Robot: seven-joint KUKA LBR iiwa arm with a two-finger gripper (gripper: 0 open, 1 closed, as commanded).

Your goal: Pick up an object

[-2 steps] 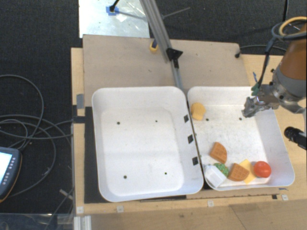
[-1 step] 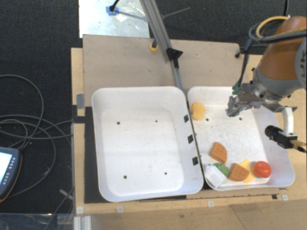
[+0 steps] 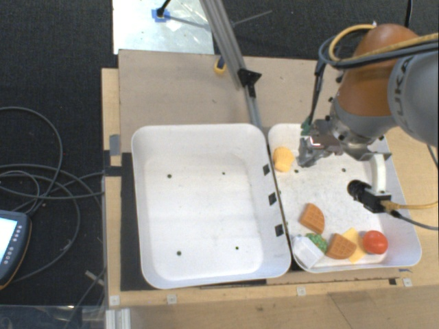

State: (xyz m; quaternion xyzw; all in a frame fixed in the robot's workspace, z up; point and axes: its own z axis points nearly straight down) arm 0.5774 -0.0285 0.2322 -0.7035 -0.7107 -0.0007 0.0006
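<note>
1. The table [image 3: 171,88] carries two shallow white bins side by side, the left bin [image 3: 206,204] and the right bin [image 3: 336,187].
2. The arm [image 3: 384,81] reaches in from the right, with its orange band above the grey wrist.
3. The hand [image 3: 306,155] hangs over the back left part of the right bin.
4. I cannot tell whether the hand is open or closed, or whether it has hold of anything.
5. A yellow lump [image 3: 283,159] lies in the right bin's back left corner, close to the left wall. It is just beside the hand, on the hand's left in the view.
6. An orange waffle [image 3: 312,218] lies further forward in the same bin, apart from the hand.
7. More things crowd along the right bin's front wall.
   - A white block [image 3: 306,252] sits in the front left corner.
   - A green piece [image 3: 317,240] touches the white block.
   - An orange wedge [image 3: 340,246] overlaps a yellow wedge [image 3: 352,236].
   - A red ball [image 3: 374,242] lies just beside the yellow wedge, furthest right.
8. Small dark dots mark the left bin's floor.
9. Black clips [image 3: 271,197] sit along the seam where the two bins meet.
10. A grey pole [image 3: 223,26] slants across the back of the table.
11. On the dark floor left of the table lie cables [image 3: 41,177] and a tablet [image 3: 8,242].
</note>
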